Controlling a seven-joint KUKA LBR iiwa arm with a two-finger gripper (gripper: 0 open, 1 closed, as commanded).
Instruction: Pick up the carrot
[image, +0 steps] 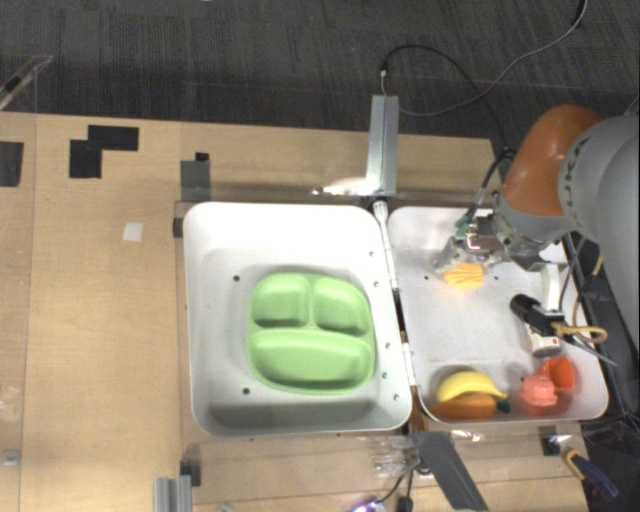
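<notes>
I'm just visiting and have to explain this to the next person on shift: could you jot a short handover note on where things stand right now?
Hand: low over the back of the right bin, beside a small yellow item. Whether it is open or shut cannot be told; nothing is seen held in it.
Carrot: lies at the front edge of the right bin, against the banana, far from the hand.
Also there: pink and orange-red pieces in the front right corner; green divided plate in the left bin.
Done: no pickup yet.
Left: move to the carrot, grasp, lift.
</notes>
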